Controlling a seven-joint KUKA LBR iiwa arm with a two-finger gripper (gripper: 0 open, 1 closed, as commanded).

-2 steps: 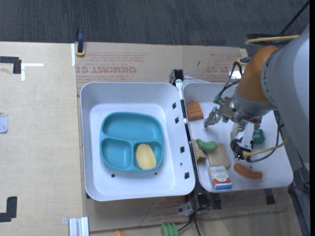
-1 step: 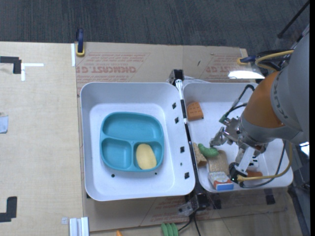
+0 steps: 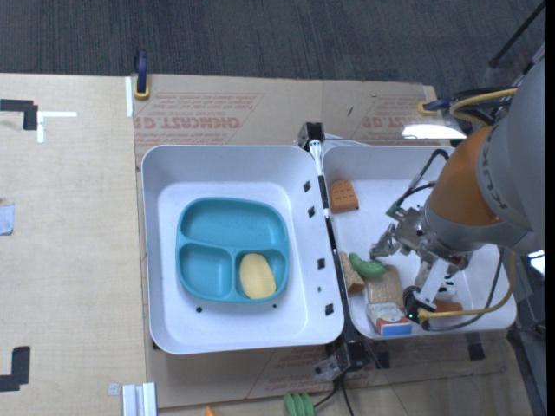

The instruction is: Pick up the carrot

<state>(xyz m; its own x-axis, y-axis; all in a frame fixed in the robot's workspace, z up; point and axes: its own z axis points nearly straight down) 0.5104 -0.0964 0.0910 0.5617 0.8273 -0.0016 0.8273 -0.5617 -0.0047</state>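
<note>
The grey arm [image 3: 512, 172], smooth and rounded with its orange band, bends down over the right bin [image 3: 381, 167]. Its metal gripper [image 3: 395, 239] points left toward a glossy green pod [image 3: 369, 267]; whether its grip is spread or closed cannot be told. What seems to be the carrot [image 3: 448, 306], a small orange patch, lies mostly hidden at the bin's near right. A ridged orange-brown block [image 3: 343, 196] lies at the far left. In the left bin [image 3: 225, 167], a teal divided plate [image 3: 225, 224] holds a smooth yellow oval [image 3: 257, 276].
</note>
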